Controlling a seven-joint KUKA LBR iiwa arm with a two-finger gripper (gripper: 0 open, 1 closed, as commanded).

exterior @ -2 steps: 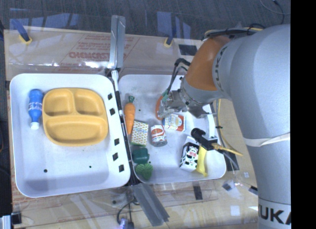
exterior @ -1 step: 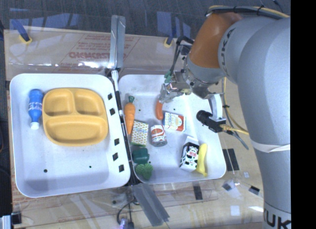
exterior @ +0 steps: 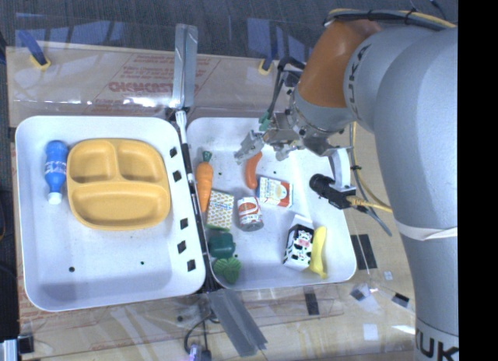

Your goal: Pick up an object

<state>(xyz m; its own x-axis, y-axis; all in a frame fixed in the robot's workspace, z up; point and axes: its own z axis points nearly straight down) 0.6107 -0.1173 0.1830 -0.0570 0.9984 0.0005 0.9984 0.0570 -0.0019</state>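
My gripper [exterior: 264, 148] hangs over the back of the right bin [exterior: 342, 270], its fingers spread open with nothing between them. Just below and slightly left of the fingertips lies an orange sausage [exterior: 253, 171]. Nearby in the same bin are a carrot [exterior: 204, 184], a patterned snack packet [exterior: 220, 209], a small can [exterior: 249, 213], a red-and-white box [exterior: 275, 191], a cow-print carton [exterior: 298, 245], a banana [exterior: 319, 250] and green vegetables [exterior: 223, 257].
The left bin [exterior: 47, 289] holds a yellow divided plate [exterior: 118, 182] and a blue bottle [exterior: 54, 169] along its left wall. A divider wall [exterior: 187, 196] separates the bins. The arm's bulk covers the right bin's far right side.
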